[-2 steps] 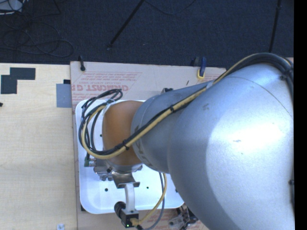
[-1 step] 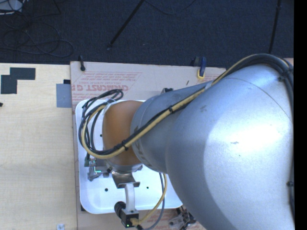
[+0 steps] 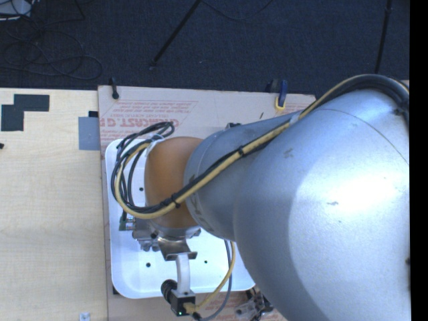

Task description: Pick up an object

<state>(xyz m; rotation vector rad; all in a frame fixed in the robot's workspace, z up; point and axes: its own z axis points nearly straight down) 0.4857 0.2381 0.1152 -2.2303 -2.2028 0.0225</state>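
My arm reaches in from the right and covers most of both bins. Its orange wrist band (image 3: 166, 172) hangs over the left white bin (image 3: 130, 276). Below the band, the gripper (image 3: 160, 236) points down into that bin, seen from above and behind. The bare strip of bin floor along the left and front holds no loose object. Whatever lies under the wrist and arm is hidden.
A cardboard sheet (image 3: 200, 109) with red print lies behind the bins. The pale wooden bench (image 3: 47, 212) stretches to the left, with dark grey patches (image 3: 87, 132) on it. Yellow and black cables (image 3: 130, 159) loop around the wrist. The right bin is hidden under the arm.
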